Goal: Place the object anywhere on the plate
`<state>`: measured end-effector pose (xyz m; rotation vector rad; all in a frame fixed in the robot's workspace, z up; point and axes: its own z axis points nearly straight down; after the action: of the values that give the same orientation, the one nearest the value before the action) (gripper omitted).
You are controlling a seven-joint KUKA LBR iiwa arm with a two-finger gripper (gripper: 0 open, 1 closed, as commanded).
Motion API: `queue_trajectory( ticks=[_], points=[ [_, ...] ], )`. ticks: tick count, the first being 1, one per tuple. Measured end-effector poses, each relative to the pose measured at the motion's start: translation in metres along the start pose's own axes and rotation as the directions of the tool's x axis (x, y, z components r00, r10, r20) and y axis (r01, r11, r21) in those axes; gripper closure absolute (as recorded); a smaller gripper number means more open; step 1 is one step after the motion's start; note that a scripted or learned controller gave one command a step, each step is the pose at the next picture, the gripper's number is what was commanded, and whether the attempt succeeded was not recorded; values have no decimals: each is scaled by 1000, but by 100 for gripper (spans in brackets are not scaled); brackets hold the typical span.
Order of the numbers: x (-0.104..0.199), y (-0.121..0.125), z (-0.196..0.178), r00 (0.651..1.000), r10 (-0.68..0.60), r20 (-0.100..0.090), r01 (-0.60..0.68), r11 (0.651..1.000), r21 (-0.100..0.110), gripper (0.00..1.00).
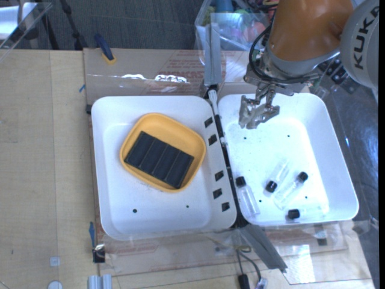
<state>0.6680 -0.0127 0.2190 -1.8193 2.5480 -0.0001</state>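
Observation:
A yellow, rounded-square plate lies in the left bin. A black ridged rectangular slab rests flat on it and covers most of its middle. My gripper hangs over the upper left part of the right bin, well to the right of the plate and clear of it. Its metal fingers stand a little apart with nothing between them. The grey arm with its orange band rises behind the gripper.
Several small clear vials with black caps lie in the lower half of the right bin, with a loose black cap near its front wall. A divider with black clips runs between the bins. Clutter sits beyond the bench at top.

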Motion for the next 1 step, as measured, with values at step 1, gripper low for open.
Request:
queue_trajectory(
  ticks=[1],
  points=[
    [1, 1, 33, 963, -268, -1, 268, 963, -7, 100]
  ],
)
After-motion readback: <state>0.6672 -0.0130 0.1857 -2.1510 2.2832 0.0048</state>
